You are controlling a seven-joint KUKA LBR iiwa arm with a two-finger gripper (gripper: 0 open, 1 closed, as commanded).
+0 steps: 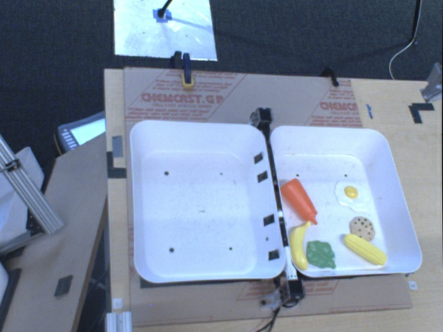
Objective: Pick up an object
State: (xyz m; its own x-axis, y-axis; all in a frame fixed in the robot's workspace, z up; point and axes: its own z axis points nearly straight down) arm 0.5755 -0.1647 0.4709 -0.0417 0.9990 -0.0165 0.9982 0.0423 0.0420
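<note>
Where the two bins sit side by side, the wooden bench (391, 99) takes up most of what I can see. A brown sheet (277, 92) with red lettering lies on it under both bins. The left bin (201, 199) is the wider-looking of the two, a shallow white tray with a few small dark dots on its floor. The right bin (389, 159) touches it along a shared edge, and a row of small black clips (263, 177) runs down that seam.

Beyond the bench's far edge a shiny square plate (164, 19) lies on the dark floor. A yellow-and-black clamp (187, 72) grips the far edge of the brown sheet.

All the things to pick up are in the right bin, gathered in its near half. An orange carrot (299, 199) lies at a slant close to the seam. Just below it a yellow banana (299, 246) curves along the bin's left wall, its upper end near the carrot's tip. A yellow corn cob (365, 249) lies tilted near the front right corner. A green leafy piece (321, 254) sits just beside the banana, between it and the corn. A fried egg (350, 193) lies flat farther back, and a round brown cookie (361, 227) lies between the egg and the corn.

Whether the gripper is released or clenched, I cannot tell from where I stand.
</note>
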